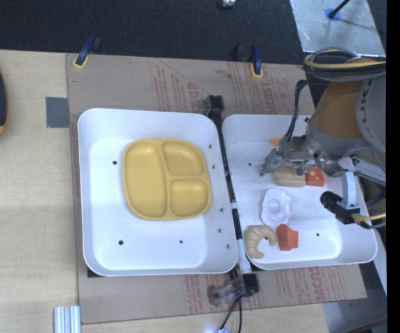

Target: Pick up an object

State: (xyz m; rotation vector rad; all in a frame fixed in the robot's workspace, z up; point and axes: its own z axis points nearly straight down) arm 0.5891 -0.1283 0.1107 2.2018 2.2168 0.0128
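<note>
Yellow divided plastic plate [166, 179] in left bin [96, 248], beige croissant toy [259, 240] lower right bin, gripper [288, 159] mid-right over right bin, opening can't be judged, pale oblong bread-like piece [289, 178] just below it, long axis left-right.

A pale wooden bench [26, 207] carries a brown cardboard sheet [151, 75], clamped at twelve o'clock by blue clips [256, 61]. Beyond it lies dark floor [130, 9]. A grey tape patch [57, 112] sits toward nine o'clock.
</note>
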